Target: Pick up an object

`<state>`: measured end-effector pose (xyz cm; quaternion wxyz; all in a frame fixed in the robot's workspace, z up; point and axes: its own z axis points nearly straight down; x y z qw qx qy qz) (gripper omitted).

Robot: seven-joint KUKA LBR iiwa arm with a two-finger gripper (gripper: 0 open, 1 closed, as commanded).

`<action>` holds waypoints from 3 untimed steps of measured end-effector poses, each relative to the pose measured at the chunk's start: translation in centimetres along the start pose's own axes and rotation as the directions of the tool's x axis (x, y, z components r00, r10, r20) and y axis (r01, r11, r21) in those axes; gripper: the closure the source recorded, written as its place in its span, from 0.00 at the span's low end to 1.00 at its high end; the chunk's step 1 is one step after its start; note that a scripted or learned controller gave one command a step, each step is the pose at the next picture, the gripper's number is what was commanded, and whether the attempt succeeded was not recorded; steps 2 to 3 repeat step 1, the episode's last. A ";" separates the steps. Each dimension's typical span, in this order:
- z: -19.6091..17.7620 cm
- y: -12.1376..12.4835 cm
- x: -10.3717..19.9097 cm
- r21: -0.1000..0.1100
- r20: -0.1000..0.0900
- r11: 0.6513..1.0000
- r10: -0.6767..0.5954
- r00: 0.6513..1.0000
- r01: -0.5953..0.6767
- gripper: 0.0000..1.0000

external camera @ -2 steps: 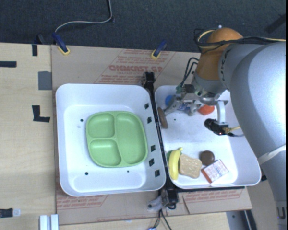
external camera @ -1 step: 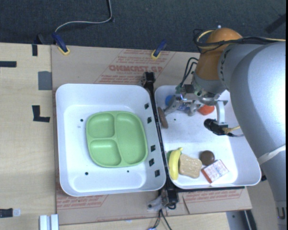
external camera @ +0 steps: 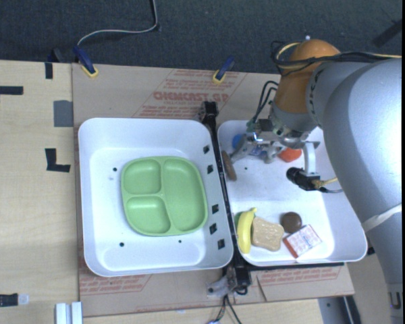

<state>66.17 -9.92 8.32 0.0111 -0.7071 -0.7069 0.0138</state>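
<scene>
Can't tell if my fingers [external camera: 246, 147] are wide or shut. Closest obj is the small orange piece [external camera: 291, 154] just right of them, prob light, smooth plastic, so grab across its middle.

cardboard sheet [external camera: 182, 93] lying flat under everything, red print across it, and two clamps with blue and yellow handles, one [external camera: 86, 63] at its far left corner, one [external camera: 223, 71] near the far middle. pale wooden bench [external camera: 27, 201] off to the left, dotted with black tape marks [external camera: 3, 96] and a grey square [external camera: 63, 113]. dark carpet [external camera: 209, 12] along the top, a thin white cable [external camera: 138, 25] trailing over it. at the near edge, a black clip with wires [external camera: 228, 290] just below where the bins meet.
</scene>
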 end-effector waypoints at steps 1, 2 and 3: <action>0.0 0.0 0.0 0.000 0.000 1.000 -0.001 1.000 0.001 0.00; 0.0 0.0 0.0 0.000 0.000 1.000 -0.001 1.000 0.001 0.00; 0.0 0.0 0.0 0.000 0.000 1.000 -0.001 1.000 0.001 0.00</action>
